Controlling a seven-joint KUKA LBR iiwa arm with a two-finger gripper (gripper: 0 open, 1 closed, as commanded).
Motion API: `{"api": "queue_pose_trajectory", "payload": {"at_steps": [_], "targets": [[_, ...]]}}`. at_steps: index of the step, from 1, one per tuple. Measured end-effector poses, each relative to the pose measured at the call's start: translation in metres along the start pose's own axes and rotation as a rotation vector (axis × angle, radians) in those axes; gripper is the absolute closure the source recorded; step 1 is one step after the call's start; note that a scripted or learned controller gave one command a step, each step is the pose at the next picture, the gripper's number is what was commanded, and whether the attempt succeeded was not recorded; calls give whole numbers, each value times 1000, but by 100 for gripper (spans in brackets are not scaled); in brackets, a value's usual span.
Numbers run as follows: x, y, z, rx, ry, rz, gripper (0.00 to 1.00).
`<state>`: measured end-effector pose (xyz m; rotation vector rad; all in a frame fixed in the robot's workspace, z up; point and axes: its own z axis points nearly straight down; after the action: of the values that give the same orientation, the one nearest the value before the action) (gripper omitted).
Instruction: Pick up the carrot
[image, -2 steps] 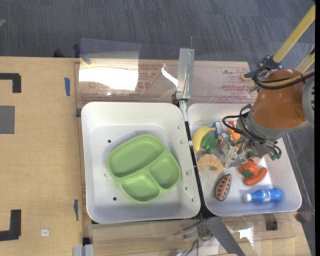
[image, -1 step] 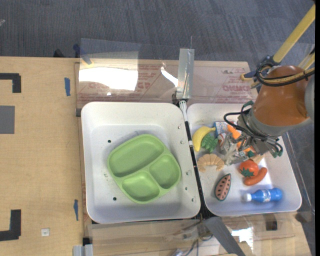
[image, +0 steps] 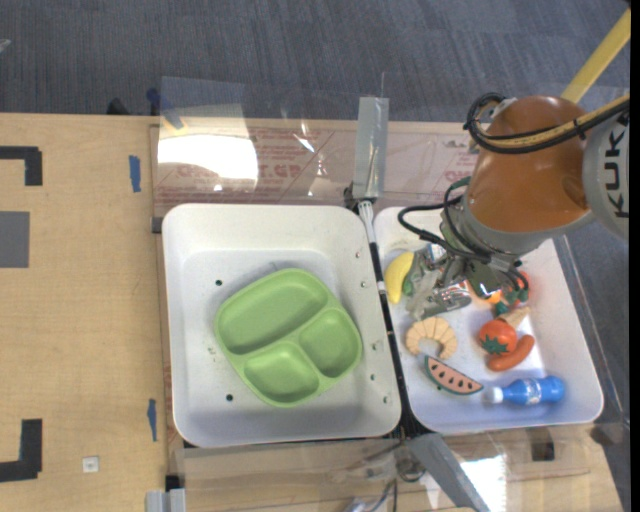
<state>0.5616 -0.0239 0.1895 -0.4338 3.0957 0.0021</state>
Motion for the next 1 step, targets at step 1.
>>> {"api": "queue_pose_trajectory", "payload": {"at_steps": [1], "targets": [[39,-56,-123,4,2,-322,100]]}}
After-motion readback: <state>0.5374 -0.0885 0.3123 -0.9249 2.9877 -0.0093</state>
